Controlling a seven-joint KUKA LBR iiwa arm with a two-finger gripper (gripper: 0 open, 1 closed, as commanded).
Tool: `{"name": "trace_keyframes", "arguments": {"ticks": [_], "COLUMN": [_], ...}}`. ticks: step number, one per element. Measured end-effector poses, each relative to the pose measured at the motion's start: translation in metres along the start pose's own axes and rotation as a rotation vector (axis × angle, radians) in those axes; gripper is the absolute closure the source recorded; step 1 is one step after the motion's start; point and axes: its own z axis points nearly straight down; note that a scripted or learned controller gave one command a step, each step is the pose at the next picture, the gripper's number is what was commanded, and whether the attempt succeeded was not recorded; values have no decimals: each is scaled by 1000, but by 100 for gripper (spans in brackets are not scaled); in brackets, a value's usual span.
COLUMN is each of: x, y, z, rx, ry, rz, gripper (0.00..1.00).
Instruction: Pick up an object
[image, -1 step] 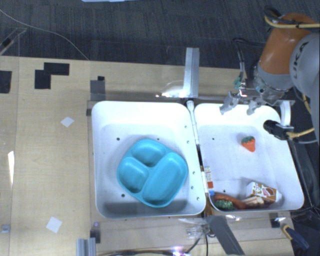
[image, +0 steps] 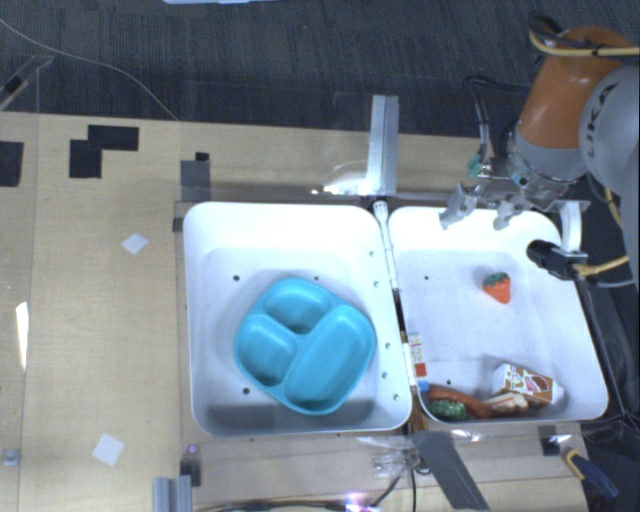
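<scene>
We've got bright, even overhead light, glare blowing out the white bins, soft shadows under the blue dish, slightly soft focus overall.

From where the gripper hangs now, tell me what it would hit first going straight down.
Likely the bare floor of the right bin near its far edge. The gripper points down there, and the strawberry sits nearer the camera, apparently off that line, though depth is uncertain.

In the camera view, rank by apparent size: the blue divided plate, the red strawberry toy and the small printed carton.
Largest to smallest as they look here:
1. Blue divided plastic plate, left bin, by far the largest.
2. Small brown-and-white printed carton, right bin's near edge.
3. Red strawberry toy, mid right bin, smallest.
</scene>
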Motion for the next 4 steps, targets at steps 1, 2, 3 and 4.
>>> {"name": "trace_keyframes", "arguments": {"ticks": [1, 2, 3, 4], "x": [-48, -48, -48, -102], "y": [-35, -32, -32, -71], "z": [114, 100, 100, 113], "rx": [-2, -11, -11, -3], "ry": [-1, -3, -3, -2], "rz": [-41, -43, -43, -65], "gripper": [0, 100, 0, 0]}}
